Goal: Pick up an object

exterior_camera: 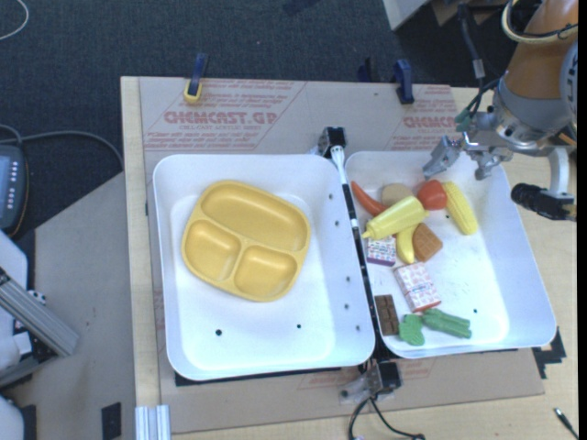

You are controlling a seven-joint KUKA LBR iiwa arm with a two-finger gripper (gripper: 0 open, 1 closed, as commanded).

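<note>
Both white bins look like smooth plastic with a slight sheen, the left bin (174,273) and the right bin (514,273) alike. The yellow compartment tray (246,239) is matt plastic. The toy corn cob (460,206), tomato (432,194) and yellow bottle (396,217) appear as glossy plastic. The worktop (275,108) is dull brown cardboard with red print. The gripper (466,159) shows bare grey metal.

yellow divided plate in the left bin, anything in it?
Empty. The yellow plate lies flat in the left bin; all three compartments show bare.
</note>
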